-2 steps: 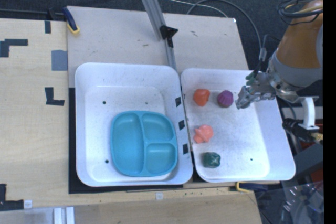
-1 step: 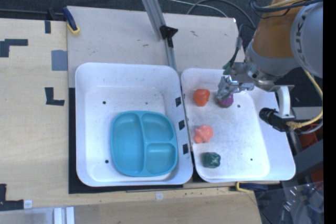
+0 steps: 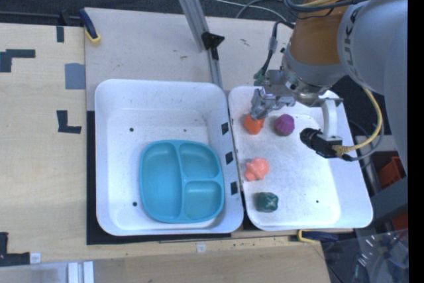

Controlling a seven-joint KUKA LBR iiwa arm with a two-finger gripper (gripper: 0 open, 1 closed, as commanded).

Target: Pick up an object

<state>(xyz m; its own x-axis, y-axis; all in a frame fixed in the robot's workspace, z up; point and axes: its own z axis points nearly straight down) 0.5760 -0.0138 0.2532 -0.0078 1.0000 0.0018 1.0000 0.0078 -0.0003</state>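
My claw [image 3: 260, 108] hangs just above the orange object [image 3: 252, 124] at the right bin's [image 3: 344, 202] far left; I cannot tell its state, and I judge descending and closing comes next.

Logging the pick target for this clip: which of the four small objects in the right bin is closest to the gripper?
The orange object, right below the gripper. The purple one lies beside it; the pink and dark green ones lie farther toward the bin's near edge.

A teal divided plate [image 3: 181, 181] lies in the left white bin [image 3: 112, 142] on the wooden bench [image 3: 40, 162].
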